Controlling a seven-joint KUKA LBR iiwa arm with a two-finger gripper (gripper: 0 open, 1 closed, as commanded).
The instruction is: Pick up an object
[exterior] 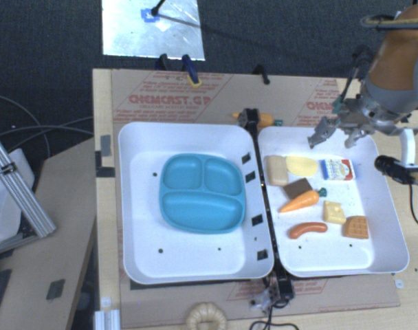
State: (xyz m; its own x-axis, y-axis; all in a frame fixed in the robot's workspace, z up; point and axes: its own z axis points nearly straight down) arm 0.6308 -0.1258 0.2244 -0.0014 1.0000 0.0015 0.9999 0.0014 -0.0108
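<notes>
Below and left of the gripper (336,135), whose fingers look like dull grey metal, the two white bins (195,267) have a smooth, slightly glossy plastic look. The blue divided plate (202,192) far to its left is smooth matt plastic. Just beneath it, the carrot (302,200) and sausage (308,229) shine like plastic toys. The board (174,95) under the bins looks like paper-covered sheet, printed red.

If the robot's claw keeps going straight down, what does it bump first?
Probably the milk carton or the bare bin floor beside it; the open gripper hangs just above, though depth is hard to judge.
</notes>
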